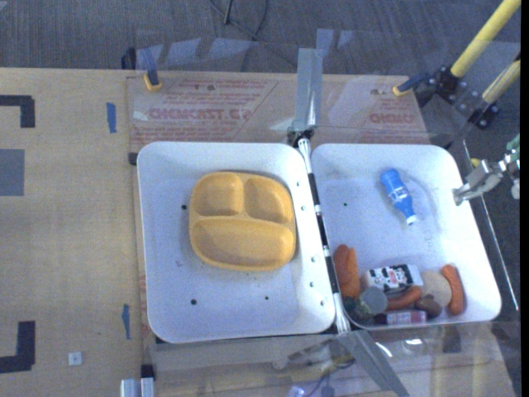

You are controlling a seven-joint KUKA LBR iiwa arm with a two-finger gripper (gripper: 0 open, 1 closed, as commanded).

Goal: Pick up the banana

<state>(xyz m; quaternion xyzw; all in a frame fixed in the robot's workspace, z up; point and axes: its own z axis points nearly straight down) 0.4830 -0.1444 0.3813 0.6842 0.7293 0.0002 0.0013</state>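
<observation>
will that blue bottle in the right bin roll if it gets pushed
The blue bottle lies on its side on bare floor in the right bin, apart from the other items, so a sideways push would probably roll it. It looks small and plastic, so likely light and fairly stiff. Its rounded body might slip out of a pinch.

Gripper (473, 186): a slim piece of pale silver-grey metal at the right edge of the camera view. Angular outline with bright, shiny highlights. The tip end is lightest, nearly white, and it darkens to mid grey towards the frame edge. Small greenish-teal patch on the part just above it. Too blurred to tell screws, cables or markings.
</observation>
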